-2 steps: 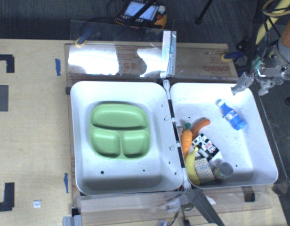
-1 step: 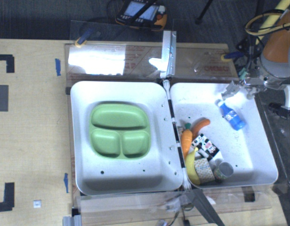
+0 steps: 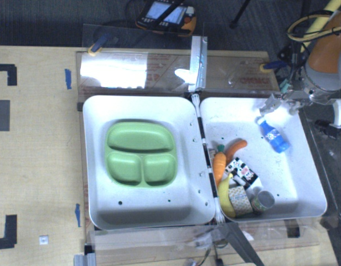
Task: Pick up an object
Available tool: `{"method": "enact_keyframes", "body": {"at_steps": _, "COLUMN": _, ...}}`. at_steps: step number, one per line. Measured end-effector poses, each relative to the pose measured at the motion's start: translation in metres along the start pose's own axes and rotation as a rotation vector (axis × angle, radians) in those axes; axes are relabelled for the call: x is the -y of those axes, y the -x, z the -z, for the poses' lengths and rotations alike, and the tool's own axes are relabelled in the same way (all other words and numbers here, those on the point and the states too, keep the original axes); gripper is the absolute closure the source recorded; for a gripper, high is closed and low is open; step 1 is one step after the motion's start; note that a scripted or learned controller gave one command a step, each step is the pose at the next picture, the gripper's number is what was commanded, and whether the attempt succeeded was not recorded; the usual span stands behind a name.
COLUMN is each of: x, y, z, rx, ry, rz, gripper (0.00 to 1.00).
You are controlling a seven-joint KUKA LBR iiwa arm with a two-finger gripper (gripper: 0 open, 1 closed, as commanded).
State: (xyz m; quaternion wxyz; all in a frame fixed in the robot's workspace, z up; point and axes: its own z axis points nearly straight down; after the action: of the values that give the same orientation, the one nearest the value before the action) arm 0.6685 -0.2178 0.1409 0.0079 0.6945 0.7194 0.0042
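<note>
In the right bin [image 3: 303, 143], we see the gripper [image 3: 274, 105] just above a blue bottle [image 3: 273, 137]; its state we cannot tell.

You are looking down on a pale plywood bench top [image 3: 37, 165] with black squared markings [image 3: 5, 74] and bits of blue tape [image 3: 68, 78] on it. Beyond the bench's far edge lies dark grey carpeted floor [image 3: 60, 10]. On that floor, just past the bench, sits a handheld control pendant [image 3: 165, 15] with a lit screen. Glare falls on the clear plastic sheet [image 3: 112, 71] along the bench's far edge.
</note>
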Motion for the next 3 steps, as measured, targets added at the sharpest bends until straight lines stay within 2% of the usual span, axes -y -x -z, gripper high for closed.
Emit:
{"method": "enact_keyframes", "body": {"at_steps": 1, "x": -0.0003, "y": -0.0006, "z": -0.0006, "rx": 0.002, "ry": 0.005, "rz": 0.006, "gripper": 0.0}}
{"method": "enact_keyframes", "body": {"at_steps": 2, "x": -0.0016, "y": -0.0011, "z": 0.0093, "rx": 0.005, "ry": 0.008, "rz": 0.009, "gripper": 1.0}}
{"method": "enact_keyframes", "body": {"at_steps": 3, "x": -0.0016, "y": -0.0012, "z": 0.0092, "rx": 0.005, "ry": 0.008, "rz": 0.009, "gripper": 0.0}}
